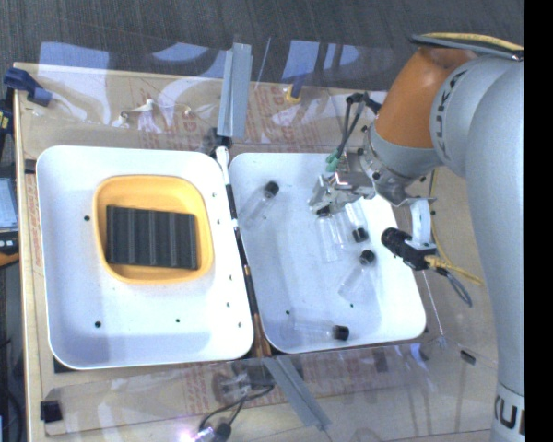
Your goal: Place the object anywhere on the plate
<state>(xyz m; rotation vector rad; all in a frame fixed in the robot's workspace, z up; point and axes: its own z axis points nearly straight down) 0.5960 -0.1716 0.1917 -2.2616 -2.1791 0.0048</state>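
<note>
Looming closest to the lens, the grey arm (484, 155) comes in over the right-hand bin (295, 274) from its right wall, with the orange band (415, 99) sitting just above the wrist. Its jaws hang low over the far right part of that bin, close above a small cluster of clear tubes (336, 233). From where I stand I cannot tell whether the jaws are apart or together, nor whether anything sits between them.

Several small clear tubes with black caps lie loose on the floor of the right-hand bin. One capped tube (263, 199) lies tilted near the bin's far left corner. A black cap (359, 235) shows just right of the cluster, and a slanted tube (358, 274) lies just nearer than that, toward the bin's right wall. A low tube (323, 330) rests along the bin's near edge, its cap pointing right.

Left of the right-hand bin, touching it along a shared wall, is the left-hand bin (74, 311). In its middle lies the yellow plate (152, 190), and on the plate is a dark ribbed block (154, 238). All the tubes are well apart from the plate.

Both bins rest on a pale wooden surface (147, 389).
</note>
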